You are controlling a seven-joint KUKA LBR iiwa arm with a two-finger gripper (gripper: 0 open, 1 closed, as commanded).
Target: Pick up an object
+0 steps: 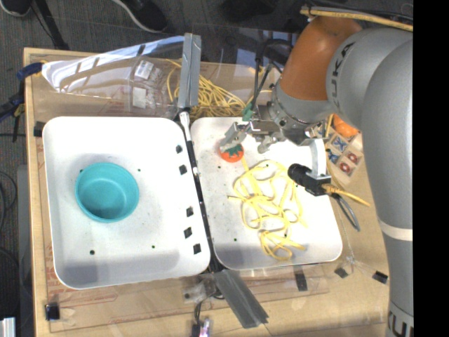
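Note:
My gripper hangs over the far left part of the right bin, fingers spread and nothing between them. Its left finger stands just above a small red-orange toy with a green top, which lies on the bin floor. Whether the finger touches the toy is unclear. A loose tangle of yellow strands fills the middle of the same bin, in front of the gripper. In the left bin a teal bowl sits upright.
A divider with black clips runs between the bins. Behind them lie a clear plastic sheet and a heap of yellow cord. Right of the right bin are an orange object and patterned cards.

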